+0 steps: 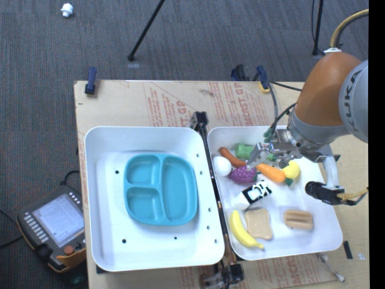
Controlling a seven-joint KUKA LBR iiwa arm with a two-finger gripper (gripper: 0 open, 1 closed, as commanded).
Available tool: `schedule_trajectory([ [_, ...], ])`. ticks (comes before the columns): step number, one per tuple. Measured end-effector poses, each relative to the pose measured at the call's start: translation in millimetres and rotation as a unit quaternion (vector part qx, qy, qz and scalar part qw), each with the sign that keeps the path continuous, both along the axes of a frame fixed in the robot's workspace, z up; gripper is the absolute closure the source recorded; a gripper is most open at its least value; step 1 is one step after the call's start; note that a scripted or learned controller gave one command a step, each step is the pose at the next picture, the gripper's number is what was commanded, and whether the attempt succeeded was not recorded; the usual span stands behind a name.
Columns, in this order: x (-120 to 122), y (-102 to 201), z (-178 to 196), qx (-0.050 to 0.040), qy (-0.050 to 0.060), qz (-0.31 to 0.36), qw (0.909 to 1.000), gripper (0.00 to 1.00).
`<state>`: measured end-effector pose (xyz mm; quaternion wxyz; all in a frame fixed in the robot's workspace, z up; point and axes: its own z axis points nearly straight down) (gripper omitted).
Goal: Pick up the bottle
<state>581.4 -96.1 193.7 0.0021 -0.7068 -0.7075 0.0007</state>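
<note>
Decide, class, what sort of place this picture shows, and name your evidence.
Probably a robotics lab test bench: a grey-and-orange arm over two white bins, toy food such as a banana, and a control pendant on carpet.

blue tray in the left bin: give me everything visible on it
The blue tray is a turquoise, plastic-looking meal tray with rounded corners and three compartments: two smaller ones on the view's left, one long one on the right. All three look bare. It lies flat, slightly rotated, near the middle of the left bin, touching only the bin floor.
</note>
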Motion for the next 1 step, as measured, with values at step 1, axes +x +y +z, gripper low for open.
schedule_trajectory([
  [1, 0.4, 0.8, 9.8, 0.0008, 0.001, 0.0, 1.0, 1.0],
])
